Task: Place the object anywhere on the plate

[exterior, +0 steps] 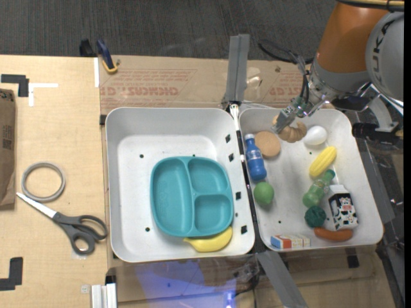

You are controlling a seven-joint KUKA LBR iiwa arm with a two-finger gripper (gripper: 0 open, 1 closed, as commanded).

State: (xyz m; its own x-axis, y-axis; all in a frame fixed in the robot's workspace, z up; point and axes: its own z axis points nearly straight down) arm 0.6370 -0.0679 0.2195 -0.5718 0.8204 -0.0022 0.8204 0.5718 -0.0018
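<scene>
The two-finger gripper (287,122) is hovering at the right bin's far edge, over a tan rounded piece (294,131) (grip state unreadable here). The teal divided plastic plate (191,196) is waiting in the left bin; descending squarely should help.

Hidden and cut-off parts across the bench and both bins

The banana (210,241) lies mostly tucked under the teal plate (191,196); only its curved lower edge shows. The gripper (287,120) covers part of a tan object (294,132), too unclear to name. The arm (359,34) and a brown bag (6,149) are cropped by the frame edges. The print on the small box (290,242) is too small to read.
</scene>
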